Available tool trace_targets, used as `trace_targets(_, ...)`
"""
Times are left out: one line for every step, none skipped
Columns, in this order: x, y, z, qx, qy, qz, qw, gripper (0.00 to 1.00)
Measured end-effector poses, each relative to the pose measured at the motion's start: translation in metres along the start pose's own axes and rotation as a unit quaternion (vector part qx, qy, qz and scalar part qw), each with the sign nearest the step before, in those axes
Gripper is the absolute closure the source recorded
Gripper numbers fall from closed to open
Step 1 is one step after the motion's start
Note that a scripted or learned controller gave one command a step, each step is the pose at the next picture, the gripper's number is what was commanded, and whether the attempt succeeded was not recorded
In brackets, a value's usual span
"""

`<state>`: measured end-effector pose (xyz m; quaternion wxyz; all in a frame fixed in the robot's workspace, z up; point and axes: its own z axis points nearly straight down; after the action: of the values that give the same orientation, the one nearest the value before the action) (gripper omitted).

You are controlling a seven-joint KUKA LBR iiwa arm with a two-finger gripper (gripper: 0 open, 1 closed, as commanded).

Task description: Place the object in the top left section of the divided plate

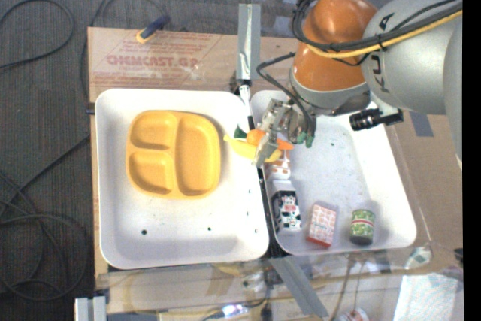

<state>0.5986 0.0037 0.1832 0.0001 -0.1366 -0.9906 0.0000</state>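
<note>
The gripper [264, 140] is hovering over the rim between the bins, pinching a small yellow-orange toy [252, 142] between its fingers. That toy is hanging just right of the yellow divided plate [176, 152], lying in the left bin [135, 237].

Even, fairly bright overhead light w/ soft, faint shadows. The white bins [180, 252] looked near blown out; mild glare sat on the orange band [338, 19]. Focus was slightly soft overall, small items grainy. Dark carpet [45, 26] stayed dim.
</note>
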Motion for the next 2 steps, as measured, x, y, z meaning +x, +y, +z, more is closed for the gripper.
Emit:
trace_targets(0.021, 0.087, -0.001, -0.001, -0.001, -0.132, 0.9913, 1.00)
trace_targets(0.007, 0.105, 0.001, 0.000, -0.001, -0.151, 0.9885, 1.00)
